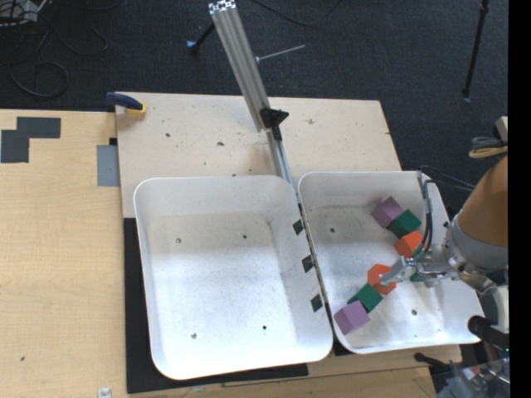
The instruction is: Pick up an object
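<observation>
Tool (397, 277) low in right bin (365, 191), seemingly pinching an orange block (381, 276); green block (366, 298) beside it.

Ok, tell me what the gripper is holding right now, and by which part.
Cannot be told. The gripper sits low in the right bin, right at an orange block, but whether the block is between its fingers is unclear.
</observation>
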Motion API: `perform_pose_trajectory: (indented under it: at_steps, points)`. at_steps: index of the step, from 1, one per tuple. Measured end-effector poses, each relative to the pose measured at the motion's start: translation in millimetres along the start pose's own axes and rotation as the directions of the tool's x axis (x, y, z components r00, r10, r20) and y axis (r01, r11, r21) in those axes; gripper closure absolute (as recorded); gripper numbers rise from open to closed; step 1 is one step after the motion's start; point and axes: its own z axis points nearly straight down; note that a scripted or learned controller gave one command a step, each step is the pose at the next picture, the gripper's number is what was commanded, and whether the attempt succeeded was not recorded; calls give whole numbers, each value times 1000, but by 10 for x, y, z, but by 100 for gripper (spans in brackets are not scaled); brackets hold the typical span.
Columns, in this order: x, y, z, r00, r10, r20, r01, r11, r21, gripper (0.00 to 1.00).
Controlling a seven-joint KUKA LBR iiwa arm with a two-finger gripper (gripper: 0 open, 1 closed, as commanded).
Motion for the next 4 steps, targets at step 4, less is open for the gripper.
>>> perform_pose_trajectory:
  at_steps: [4]
  points:
    - [380,73,-1258,1000,-8,3,8,1000,-1,100]
